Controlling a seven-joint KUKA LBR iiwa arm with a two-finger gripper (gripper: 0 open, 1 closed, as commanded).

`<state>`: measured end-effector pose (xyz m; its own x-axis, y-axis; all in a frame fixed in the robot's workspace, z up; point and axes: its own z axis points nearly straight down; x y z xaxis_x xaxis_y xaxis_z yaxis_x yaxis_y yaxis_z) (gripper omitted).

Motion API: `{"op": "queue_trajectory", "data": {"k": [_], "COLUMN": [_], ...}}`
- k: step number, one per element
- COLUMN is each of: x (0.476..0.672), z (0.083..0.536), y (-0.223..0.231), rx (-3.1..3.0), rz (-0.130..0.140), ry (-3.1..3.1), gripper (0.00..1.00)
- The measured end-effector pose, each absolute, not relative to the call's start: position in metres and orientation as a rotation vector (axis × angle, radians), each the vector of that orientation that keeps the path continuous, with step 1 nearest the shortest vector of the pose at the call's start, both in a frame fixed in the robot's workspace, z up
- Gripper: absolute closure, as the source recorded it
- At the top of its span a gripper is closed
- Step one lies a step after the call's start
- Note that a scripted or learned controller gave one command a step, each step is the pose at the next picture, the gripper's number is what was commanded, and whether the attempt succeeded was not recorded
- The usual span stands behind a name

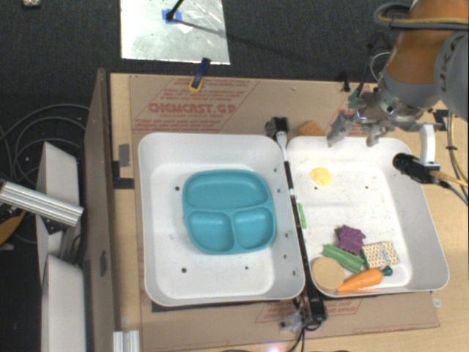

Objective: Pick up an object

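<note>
Poised above the far rim of the right-hand bin (410, 218), the end effector (353, 133) hung with its two fingers spread apart and nothing between them, the grey arm (421, 57) and its orange band reaching in from the right. On the left, the other white bin (157, 196) held a teal divided plate (229, 210) lying flat near its middle. Across the divider, a small yellow piece (320, 175) lay alone in the right-hand bin's far half, just below the open fingers and apart from them. Toward that bin's near edge sat a cluster of toy foods: a tan round disc (327, 273), a green pod-like piece (343, 257), a purple piece (350, 237), an orange carrot (360, 280) and a patterned square (380, 254), packed close together. Both bins rested on a brown cardboard sheet (190, 105) covering the worktop.
</note>
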<state>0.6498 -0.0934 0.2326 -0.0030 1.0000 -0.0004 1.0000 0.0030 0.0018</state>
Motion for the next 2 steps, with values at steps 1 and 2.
{"op": "queue_trajectory", "data": {"k": [1,2], "x": [0.591,0.544], "z": [0.180,0.082], "y": [-0.096,-0.115], "rx": [2.222,2.223], "rz": [-0.002,-0.001], "ry": [2.224,2.222], "gripper": [0.00,0.00]}}
